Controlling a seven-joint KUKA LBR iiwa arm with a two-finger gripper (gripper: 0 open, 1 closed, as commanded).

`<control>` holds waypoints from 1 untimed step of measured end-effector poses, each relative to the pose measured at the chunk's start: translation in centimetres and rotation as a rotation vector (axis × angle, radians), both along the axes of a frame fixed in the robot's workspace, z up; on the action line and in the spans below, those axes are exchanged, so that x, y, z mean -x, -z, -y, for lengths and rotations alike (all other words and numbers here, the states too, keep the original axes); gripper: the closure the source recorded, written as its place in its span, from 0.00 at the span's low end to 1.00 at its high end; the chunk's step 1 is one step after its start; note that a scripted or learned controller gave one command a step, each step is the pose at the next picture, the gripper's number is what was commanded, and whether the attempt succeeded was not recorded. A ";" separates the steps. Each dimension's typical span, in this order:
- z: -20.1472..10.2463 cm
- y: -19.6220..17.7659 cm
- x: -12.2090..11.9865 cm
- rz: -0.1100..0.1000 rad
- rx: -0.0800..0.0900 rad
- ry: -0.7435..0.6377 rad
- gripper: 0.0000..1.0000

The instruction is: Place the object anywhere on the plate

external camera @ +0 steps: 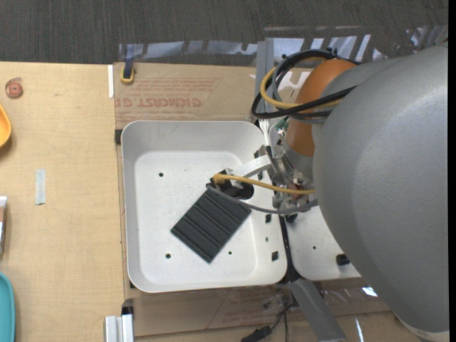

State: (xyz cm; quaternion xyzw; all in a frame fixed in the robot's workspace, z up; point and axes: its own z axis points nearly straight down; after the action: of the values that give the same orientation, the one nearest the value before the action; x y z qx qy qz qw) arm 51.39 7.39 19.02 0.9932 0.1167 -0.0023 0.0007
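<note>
A flat black ribbed plate (211, 224) lies tilted in the left white bin (142, 191), right of the bin's middle. My gripper (283, 191) hangs over the seam between the two bins, just right of the plate's upper corner. The grey arm and its orange band hide the gripper from above. I see no object between the fingers or on the plate.
The arm covers most of the right bin (317, 251); a small dark piece (343, 260) lies in its visible corner. Brown cardboard (185, 98) lies behind the bins. The wooden bench (64, 191) to the left bears a small reddish disc (13, 87).
</note>
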 end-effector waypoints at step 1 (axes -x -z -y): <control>-1.2 -4.5 -11.4 0.003 0.000 0.037 1.00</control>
State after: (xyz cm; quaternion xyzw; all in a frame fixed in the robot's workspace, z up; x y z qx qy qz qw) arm 62.83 8.62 23.56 0.9952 0.0982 -0.0009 0.0009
